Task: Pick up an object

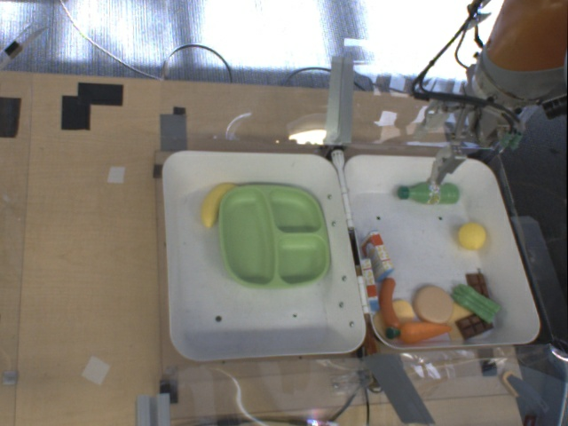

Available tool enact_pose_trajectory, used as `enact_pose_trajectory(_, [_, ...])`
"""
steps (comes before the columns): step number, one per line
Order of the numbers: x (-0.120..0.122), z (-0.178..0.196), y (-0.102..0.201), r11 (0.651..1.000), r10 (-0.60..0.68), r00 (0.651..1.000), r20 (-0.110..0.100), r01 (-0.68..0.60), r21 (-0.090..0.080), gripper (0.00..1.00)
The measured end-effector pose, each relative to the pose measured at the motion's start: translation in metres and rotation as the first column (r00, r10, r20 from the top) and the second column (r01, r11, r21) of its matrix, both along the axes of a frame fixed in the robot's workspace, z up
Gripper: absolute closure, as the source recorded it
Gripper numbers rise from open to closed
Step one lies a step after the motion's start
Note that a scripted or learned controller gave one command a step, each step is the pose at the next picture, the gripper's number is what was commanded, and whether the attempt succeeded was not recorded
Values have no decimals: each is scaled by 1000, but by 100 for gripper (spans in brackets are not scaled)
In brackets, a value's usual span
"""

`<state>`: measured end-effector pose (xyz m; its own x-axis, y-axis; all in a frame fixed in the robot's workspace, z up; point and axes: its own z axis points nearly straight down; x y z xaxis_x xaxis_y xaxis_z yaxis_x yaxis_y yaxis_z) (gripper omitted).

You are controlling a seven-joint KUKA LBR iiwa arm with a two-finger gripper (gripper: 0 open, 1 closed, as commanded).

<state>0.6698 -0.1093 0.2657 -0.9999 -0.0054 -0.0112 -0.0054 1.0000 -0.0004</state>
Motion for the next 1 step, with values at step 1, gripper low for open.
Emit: enact_pose_trajectory(1, [-16,-146,-45,981,195,981,-12,-195,2,0])
